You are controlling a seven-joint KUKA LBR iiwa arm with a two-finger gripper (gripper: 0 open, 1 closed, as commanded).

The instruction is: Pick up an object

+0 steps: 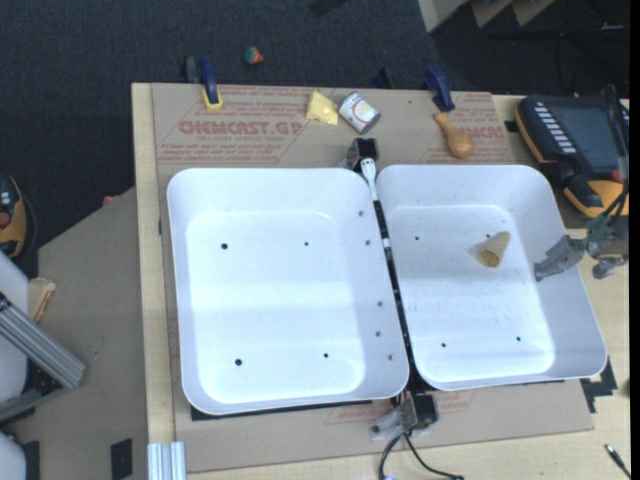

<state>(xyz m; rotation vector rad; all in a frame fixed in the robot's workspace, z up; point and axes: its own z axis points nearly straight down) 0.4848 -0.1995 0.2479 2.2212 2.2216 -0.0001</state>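
A small tan cone-shaped object [492,249] lies in the right bin [470,318], in its upper right part. My gripper [556,258] comes in low over that bin's right rim, a grey tip just right of the tan object and apart from it. Most of the arm is cut off by the right edge. The left bin [270,288] sits beside it.
Behind the bins on the bench lie a yellow wedge [322,109], a small white and grey box [359,113] and an orange-brown pear-shaped piece [455,137]. Blue clamps [209,84] [436,86] hold the board. A control pendant [570,133] rests at the far right.
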